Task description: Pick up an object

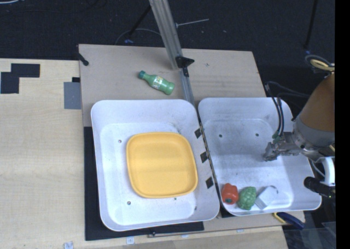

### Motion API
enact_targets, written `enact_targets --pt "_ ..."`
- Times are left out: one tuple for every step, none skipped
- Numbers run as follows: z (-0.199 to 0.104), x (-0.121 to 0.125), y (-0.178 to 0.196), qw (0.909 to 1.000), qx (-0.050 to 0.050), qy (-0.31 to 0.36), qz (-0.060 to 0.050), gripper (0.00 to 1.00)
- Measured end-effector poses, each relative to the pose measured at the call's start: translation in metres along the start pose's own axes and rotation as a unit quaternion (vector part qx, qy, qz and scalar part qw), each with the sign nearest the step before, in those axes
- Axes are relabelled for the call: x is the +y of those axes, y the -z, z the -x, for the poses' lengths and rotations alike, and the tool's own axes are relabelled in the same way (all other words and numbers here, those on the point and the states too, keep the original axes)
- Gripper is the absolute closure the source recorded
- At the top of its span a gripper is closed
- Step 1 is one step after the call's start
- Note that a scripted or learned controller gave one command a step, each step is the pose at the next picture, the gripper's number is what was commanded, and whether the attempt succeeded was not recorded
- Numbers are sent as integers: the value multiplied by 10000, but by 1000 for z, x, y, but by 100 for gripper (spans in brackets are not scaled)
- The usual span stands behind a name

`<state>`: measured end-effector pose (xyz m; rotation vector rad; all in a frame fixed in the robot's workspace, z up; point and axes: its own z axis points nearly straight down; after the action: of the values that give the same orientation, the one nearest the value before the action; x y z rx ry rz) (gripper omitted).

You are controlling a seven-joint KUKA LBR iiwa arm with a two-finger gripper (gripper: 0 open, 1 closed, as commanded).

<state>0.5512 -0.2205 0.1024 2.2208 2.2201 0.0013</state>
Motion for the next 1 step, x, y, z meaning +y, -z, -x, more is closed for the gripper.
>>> enact_targets --pt "-7 3 59 10000 -4 3 12 100"
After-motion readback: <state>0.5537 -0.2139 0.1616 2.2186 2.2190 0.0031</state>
